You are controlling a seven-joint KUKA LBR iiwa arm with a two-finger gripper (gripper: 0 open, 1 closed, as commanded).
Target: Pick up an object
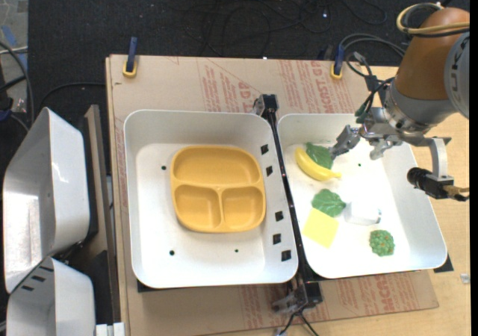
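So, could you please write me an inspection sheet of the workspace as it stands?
Surface: cardboard-topped bench bearing left bin and right bin.
Job's things: in right bin, banana under a green piece; green leaf; yellow block; green lump; pale clear item.
Clutter: yellow divided tray in left bin.
Grippers: gripper over right bin's far side, beside the banana; grip cannot be judged.
Cables: on arm; on floor.
Surroundings: white tubs at left.

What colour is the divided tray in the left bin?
Yellow-orange all over, plain with no pattern; the divided tray shows clearly in the camera view.
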